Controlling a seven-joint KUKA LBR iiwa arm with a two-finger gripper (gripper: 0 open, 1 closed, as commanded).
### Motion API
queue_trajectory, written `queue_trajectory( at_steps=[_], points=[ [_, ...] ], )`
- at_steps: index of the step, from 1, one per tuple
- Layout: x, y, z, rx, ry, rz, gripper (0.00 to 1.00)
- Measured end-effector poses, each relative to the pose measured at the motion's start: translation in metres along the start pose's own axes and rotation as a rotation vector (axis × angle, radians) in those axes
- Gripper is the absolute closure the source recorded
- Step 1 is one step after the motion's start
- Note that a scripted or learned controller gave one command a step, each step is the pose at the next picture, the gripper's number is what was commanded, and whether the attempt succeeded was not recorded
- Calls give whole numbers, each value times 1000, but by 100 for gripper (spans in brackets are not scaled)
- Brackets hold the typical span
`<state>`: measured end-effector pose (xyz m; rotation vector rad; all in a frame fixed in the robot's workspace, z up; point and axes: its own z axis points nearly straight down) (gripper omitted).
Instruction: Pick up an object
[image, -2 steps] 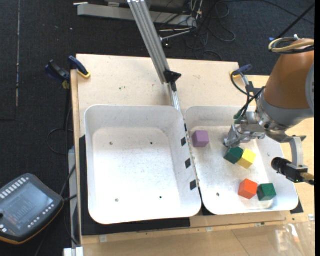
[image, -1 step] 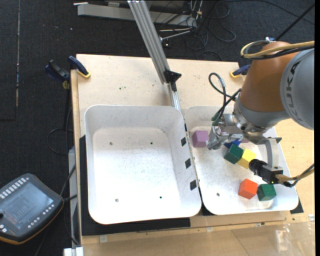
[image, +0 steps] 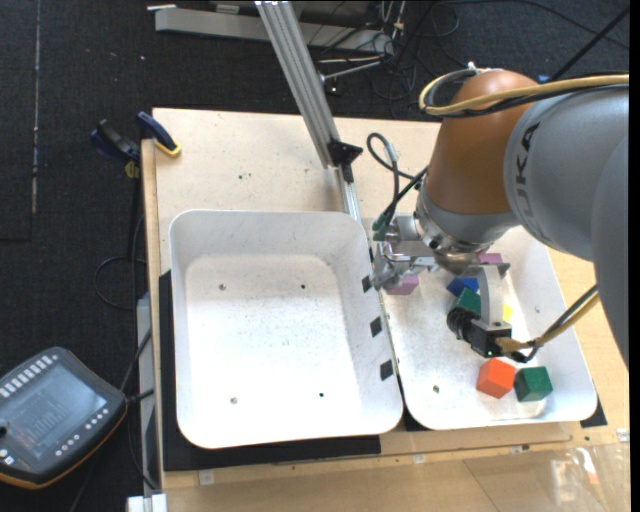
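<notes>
Your claw (image: 398, 262) sits low in the right bin (image: 560, 395), at its left wall, over a purple block (image: 404, 285). You cannot tell whether it grips that block; the wrist hides the tips. The other blocks lie to its right so one reach covers them: blue (image: 463, 288), orange (image: 496, 378), green (image: 533, 382). The left bin (image: 200, 235) waits on the surface (image: 240, 160) as the drop side.

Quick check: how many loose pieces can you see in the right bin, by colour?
Orange: 1, block
Green: 1, block
Blue: 1, piece, partly hidden by the arm
Purple: 1, piece, under the tool
Yellow: 1, piece, partly hidden
Total: 5 visible
</notes>
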<state>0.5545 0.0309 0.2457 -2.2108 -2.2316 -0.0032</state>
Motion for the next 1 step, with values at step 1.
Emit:
queue_trajectory(
  at_steps=[1],
  points=[
    [52, -3, 15, 4, -1, 1, 100]
  ],
)
